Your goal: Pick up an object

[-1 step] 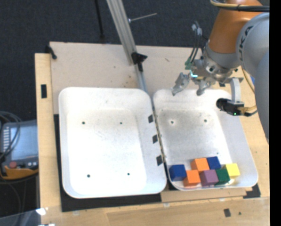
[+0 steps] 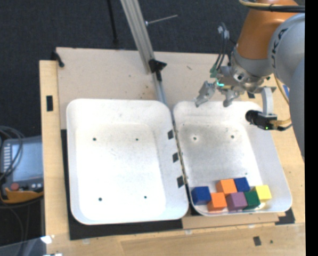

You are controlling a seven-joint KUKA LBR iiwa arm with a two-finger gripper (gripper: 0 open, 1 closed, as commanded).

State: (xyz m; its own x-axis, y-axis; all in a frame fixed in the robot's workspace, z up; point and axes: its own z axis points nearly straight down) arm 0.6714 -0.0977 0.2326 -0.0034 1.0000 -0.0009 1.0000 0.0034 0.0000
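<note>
Both bins are white: the left bin [image 2: 84,143] and the right bin [image 2: 265,153], which holds two blue blocks [image 2: 201,194], two orange [image 2: 227,186], one purple [image 2: 236,200], one green [image 2: 252,198], one yellow [image 2: 263,192]

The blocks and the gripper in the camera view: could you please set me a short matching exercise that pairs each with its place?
Things:
1. yellow block
2. lone blue block
3. gripper
4. purple block

Places:
A. above the right bin's far edge
B. leftmost in the cluster
C. rightmost in the cluster
D. front row, between an orange and a green block

Pairs: 1-C, 2-B, 3-A, 4-D
</note>
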